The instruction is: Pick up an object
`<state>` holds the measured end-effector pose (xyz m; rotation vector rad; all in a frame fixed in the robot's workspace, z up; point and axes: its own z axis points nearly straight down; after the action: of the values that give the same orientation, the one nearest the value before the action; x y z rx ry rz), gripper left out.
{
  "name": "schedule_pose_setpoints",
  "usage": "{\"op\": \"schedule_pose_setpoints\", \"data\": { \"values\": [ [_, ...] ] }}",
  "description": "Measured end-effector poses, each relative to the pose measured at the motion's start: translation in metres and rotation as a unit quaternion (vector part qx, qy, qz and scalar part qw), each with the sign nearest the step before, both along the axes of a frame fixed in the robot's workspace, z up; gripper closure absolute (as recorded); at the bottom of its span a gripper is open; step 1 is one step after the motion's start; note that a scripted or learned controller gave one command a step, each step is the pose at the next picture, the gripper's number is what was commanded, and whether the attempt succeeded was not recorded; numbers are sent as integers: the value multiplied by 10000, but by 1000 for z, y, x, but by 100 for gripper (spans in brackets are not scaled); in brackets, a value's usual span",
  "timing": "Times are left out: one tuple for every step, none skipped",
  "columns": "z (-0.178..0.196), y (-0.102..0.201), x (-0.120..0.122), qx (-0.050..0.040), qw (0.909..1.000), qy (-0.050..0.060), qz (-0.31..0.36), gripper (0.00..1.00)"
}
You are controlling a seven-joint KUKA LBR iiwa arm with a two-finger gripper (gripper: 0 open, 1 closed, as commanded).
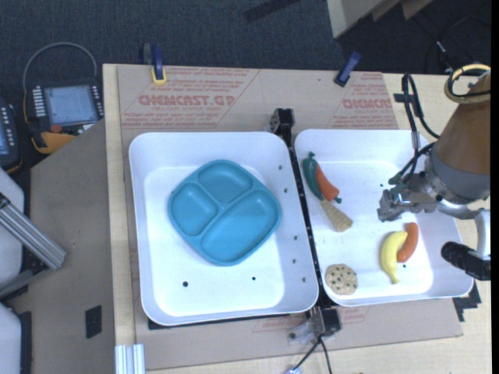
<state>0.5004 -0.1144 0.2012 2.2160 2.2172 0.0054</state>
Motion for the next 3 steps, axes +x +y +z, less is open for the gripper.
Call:
{"op": "schedule_pose_setpoints", "data": {
  "values": [
    [43,-1,4,0,10000,2,3,100],
    [49,45,20,14,10000,18,26,100],
    [34,100,38,18,10000,27,27,100]
  ]
}}
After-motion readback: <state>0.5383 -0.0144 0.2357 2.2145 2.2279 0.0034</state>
